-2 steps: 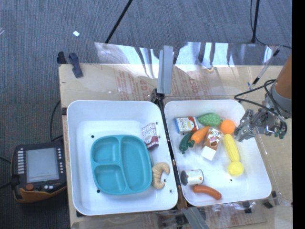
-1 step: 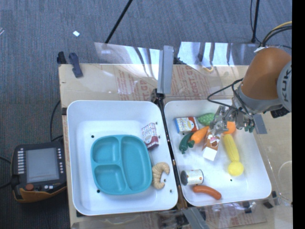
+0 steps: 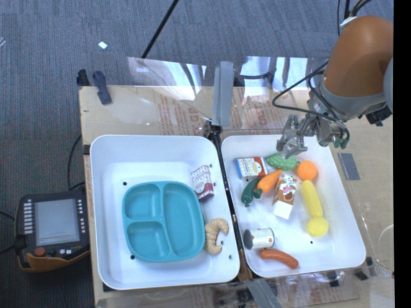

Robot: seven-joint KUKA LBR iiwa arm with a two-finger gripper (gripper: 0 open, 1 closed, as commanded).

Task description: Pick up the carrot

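The carrot [image 3: 268, 182] is orange with a dark green leafy end and lies at a slant in the middle of the right bin [image 3: 343, 236]. It rests against a small milk carton [image 3: 286, 196]. My gripper [image 3: 293, 142] hangs over the far side of the right bin, up and to the right of the carrot and apart from it. Just below the gripper lies a green cucumber [image 3: 283, 162]. Nothing shows between the gripper and the carrot.
The right bin also holds an orange [image 3: 307, 170], a corn cob [image 3: 312, 199], a lemon [image 3: 317, 226], a small box [image 3: 250, 167], a can [image 3: 261, 238] and a sausage [image 3: 279, 258]. The left bin holds a blue divided plate [image 3: 164, 222], a croissant [image 3: 216, 235] and a small carton [image 3: 202, 181].
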